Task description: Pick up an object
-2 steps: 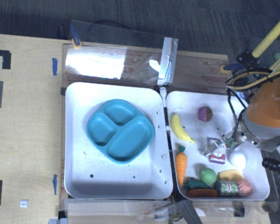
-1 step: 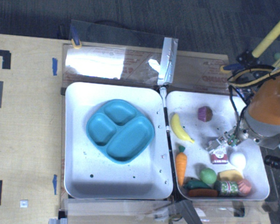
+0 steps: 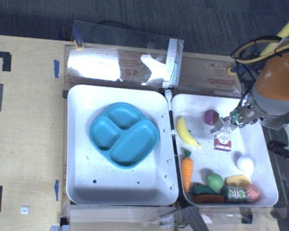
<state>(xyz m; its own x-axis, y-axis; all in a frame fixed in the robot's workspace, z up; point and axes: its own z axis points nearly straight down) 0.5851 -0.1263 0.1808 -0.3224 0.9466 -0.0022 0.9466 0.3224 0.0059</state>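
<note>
Claw (image 3: 229, 121) first: it hangs low in the right bin (image 3: 261, 145), arm (image 3: 278, 80) coming in from three o'clock, and its tip sits just above the small red-and-white carton (image 3: 223, 141), apparently touching the carton's top edge. You cannot tell from this slanted view whether it is wide, narrow or clamped, since the tip is a blur of metal and cable, and nothing is plainly seen between its parts. At nine o'clock of the claw, just beside it, lies a purple piece (image 3: 211, 116); further out toward eight o'clock is the banana (image 3: 185, 131), near the bin's left wall. Toward five o'clock sits a white egg (image 3: 245, 165). Along the bin's six o'clock edge you have a carrot (image 3: 187, 170), a green round fruit (image 3: 214, 181), a yellow piece (image 3: 238, 180), a small can with a green label (image 3: 235, 194) and a dark green item (image 3: 206, 191), all crowded together. I judge that the task is at the descent-and-grasp step, with the carton or the purple piece the likely target; nothing is lifted yet. The next move calls for you to centre over one thing, close, then rise straight up clear of the neighbours. The left bin (image 3: 78, 147) holds a blue divided plate (image 3: 124, 134), well apart from the work. Writing: the carton and the can label carry print too small to read; the cardboard at twelve o'clock has faint lettering, also illegible.
</note>
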